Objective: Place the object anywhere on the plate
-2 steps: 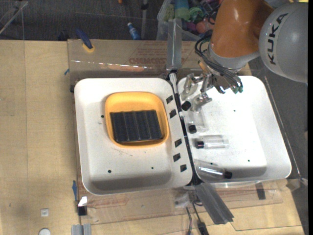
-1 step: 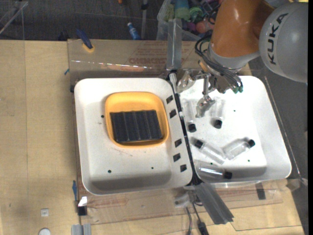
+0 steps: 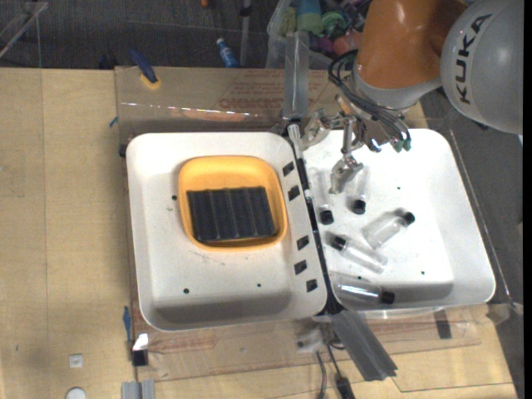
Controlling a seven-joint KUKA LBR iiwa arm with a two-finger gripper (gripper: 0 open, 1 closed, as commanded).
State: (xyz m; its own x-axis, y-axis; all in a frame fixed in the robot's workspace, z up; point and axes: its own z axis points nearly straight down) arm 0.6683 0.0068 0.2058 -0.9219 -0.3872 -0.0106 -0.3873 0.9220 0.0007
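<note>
The things to be moved look like small clear plastic vials with black caps, scattered in the right bin [image 3: 465, 189], the one beside the bin [image 3: 150, 223] that holds the yellow plate [image 3: 189, 173]. I would guess they are very light, stiff and rather slick, likely to roll or squirt out if pinched off-centre. The safest hold seems to be across the middle of the round body, square to its long axis, not on the cap.

The clearest one, a capped vial [image 3: 389, 225], lies on its side well right of the plate, see-through body with a dark cap at its upper right end. Another vial [image 3: 359, 253] lies just below and left of it, nearer the divider between the bins. A few loose black caps [image 3: 357, 205] sit closer to the plate side. On the plate itself lies a dark ribbed block [image 3: 230, 214].

The pincer [image 3: 347, 169] hangs over the upper left part of the right bin, just right of the plate's bin, and something pale and glinting sits at its tip. Whether it is spread, pressed together or pinching a vial, I cannot tell from here.
</note>
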